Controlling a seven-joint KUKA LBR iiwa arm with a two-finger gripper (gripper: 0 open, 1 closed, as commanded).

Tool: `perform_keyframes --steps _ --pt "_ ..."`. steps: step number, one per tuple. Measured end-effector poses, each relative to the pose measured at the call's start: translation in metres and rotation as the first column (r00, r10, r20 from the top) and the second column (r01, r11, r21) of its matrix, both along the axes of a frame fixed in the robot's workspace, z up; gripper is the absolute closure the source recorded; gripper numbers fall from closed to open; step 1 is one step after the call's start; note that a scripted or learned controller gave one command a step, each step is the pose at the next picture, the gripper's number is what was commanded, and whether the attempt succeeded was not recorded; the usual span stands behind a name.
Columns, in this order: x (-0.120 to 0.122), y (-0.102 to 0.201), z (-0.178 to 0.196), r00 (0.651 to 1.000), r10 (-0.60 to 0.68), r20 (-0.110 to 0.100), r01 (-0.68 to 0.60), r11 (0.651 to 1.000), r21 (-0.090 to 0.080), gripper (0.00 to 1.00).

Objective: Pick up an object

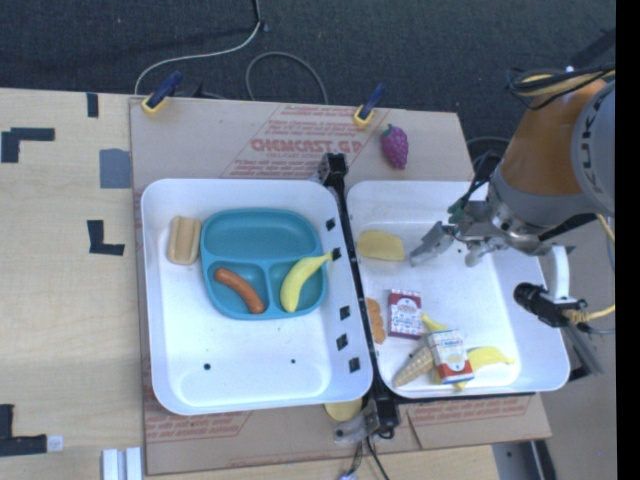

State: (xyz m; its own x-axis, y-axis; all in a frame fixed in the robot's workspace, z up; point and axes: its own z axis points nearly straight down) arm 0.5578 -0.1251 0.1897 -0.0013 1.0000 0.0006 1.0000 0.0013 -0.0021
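My gripper (450, 252) hangs over the middle of the right bin (520, 313), open, with nothing between its fingers. A pale yellow lump (381, 245) lies just left of its left finger (426, 245), apart from it. Toward the front of the bin lie a red and white box (404, 314), an orange biscuit (375, 320), an ice cream cone (412, 367), a small carton (452, 356) and a yellow piece (491, 357).
The left bin (175, 368) holds a blue divided plate (262, 236) with a sausage (240, 290) and a banana (300, 279); a bread slice (183, 240) lies beside it. Purple grapes (395, 146) rest on the cardboard behind the bins.
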Motion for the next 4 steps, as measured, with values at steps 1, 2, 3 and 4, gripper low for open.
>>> perform_keyframes --steps 1,2,3,4 --pt "-0.070 -0.010 -0.007 1.000 -0.004 -0.005 0.004 1.000 0.001 0.00" --pt "-0.073 0.020 -0.107 1.000 -0.002 0.009 0.002 1.000 -0.007 0.00" --pt "-0.072 0.019 -0.093 1.000 -0.003 0.008 0.003 1.000 -0.005 1.00" --pt "-0.021 0.063 0.030 1.000 0.007 0.017 -0.007 1.000 0.000 1.00"
